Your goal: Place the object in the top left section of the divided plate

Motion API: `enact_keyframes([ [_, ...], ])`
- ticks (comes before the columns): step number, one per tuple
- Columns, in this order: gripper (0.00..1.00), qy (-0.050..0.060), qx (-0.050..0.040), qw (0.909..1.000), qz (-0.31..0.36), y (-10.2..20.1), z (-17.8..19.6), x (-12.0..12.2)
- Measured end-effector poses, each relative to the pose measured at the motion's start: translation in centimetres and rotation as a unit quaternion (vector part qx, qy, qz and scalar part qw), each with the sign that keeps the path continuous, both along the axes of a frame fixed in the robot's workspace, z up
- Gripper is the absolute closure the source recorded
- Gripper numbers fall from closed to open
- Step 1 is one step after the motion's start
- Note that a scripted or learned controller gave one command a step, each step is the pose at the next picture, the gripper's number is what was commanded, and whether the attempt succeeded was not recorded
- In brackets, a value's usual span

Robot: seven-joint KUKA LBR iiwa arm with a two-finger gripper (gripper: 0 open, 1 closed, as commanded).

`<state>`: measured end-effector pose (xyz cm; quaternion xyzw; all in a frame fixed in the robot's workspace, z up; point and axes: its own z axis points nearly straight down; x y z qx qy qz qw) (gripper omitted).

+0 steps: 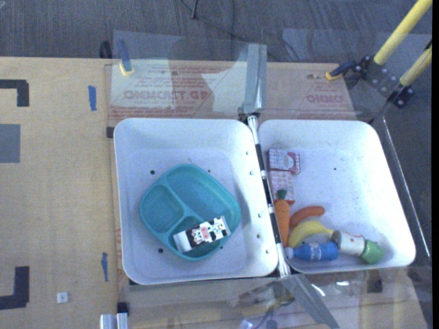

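Looking down, I see the little white box (201, 235) in the teal divided plate (199, 190), bottom part, not top left. I cannot tell my pincer's state.

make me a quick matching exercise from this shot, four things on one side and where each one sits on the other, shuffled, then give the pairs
Things:
1. teal divided plate
2. black-and-white box
3. banana
4. pink-and-white carton

Places:
A. near the front of the right bin, beside a carrot
B. in the plate's lower section
C. in the left bin
D. toward the back of the right bin, near the divider

Pairs: 1-C, 2-B, 3-A, 4-D
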<state>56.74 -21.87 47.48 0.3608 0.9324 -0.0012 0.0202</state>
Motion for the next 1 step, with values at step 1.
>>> enact_keyframes([
  [1,1.0,0.016,0.0074,0.9998,-0.005,1.56,-3.8,-0.41],
])
